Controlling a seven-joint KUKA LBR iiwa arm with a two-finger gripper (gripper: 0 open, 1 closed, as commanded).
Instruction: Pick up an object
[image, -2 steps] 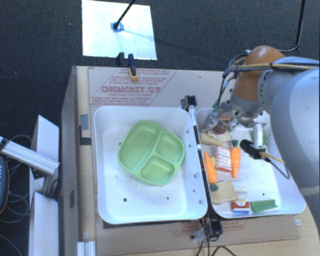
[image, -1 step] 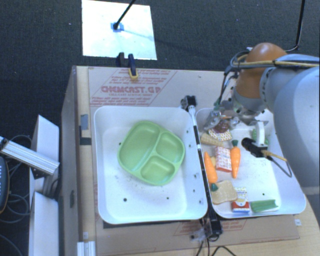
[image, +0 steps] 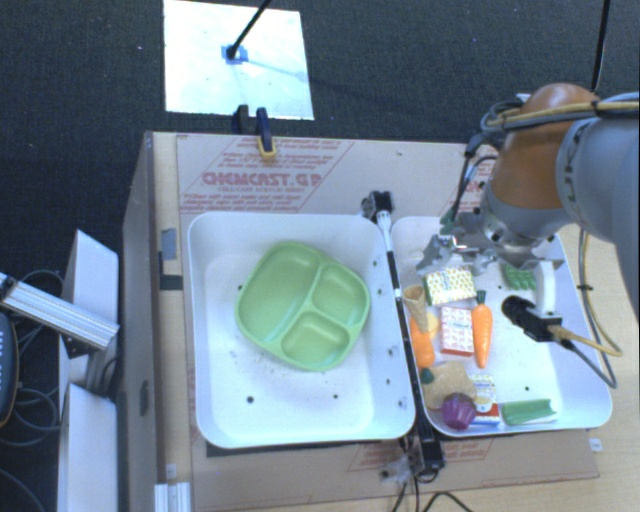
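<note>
Lower the pincer, openness impossible to tell, straight onto the yellow packet, clear of the carrot.

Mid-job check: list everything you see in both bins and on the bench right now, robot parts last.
Bins: two, white, side by side on the bench
Divided plate: one, light green, left bin
Carrot: one, orange, middle of right bin
Packet: one, red and white, just left of the carrot
Patterned packet: one, yellow-green, right bin, by the gripper
Round vegetable: one, purple, right bin's near edge
Pod-like piece: one, green, right bin's near edge
Clamp: one, black and yellow, bench's far edge
Arm: one, grey with orange band, from the right
Gripper: one, over right bin's far part
</note>
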